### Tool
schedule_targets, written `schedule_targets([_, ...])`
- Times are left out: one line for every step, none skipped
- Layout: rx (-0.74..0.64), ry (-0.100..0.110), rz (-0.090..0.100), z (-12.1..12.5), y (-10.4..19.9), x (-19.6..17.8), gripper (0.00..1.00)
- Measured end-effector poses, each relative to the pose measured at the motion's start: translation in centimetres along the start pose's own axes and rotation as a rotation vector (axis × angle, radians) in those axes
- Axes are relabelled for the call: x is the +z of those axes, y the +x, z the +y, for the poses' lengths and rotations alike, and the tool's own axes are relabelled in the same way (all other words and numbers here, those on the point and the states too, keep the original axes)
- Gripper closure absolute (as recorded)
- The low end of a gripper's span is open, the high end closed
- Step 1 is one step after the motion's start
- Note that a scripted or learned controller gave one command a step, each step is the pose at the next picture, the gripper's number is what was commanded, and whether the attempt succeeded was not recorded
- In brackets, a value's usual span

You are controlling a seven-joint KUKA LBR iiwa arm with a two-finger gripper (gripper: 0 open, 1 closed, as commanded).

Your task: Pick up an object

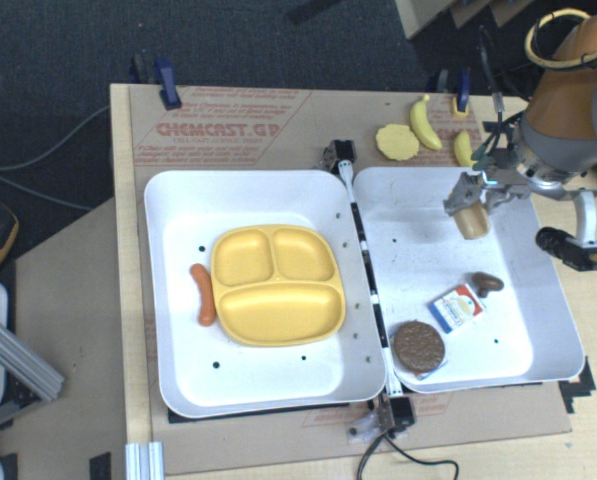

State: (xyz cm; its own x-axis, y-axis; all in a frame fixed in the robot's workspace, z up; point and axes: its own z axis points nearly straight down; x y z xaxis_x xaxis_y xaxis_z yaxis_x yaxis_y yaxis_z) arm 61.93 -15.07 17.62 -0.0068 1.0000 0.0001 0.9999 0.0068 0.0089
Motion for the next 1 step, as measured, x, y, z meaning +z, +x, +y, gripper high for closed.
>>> schedule_targets([-0.002,0.010,0.005,-1.31,8.75,-1.30,1.00])
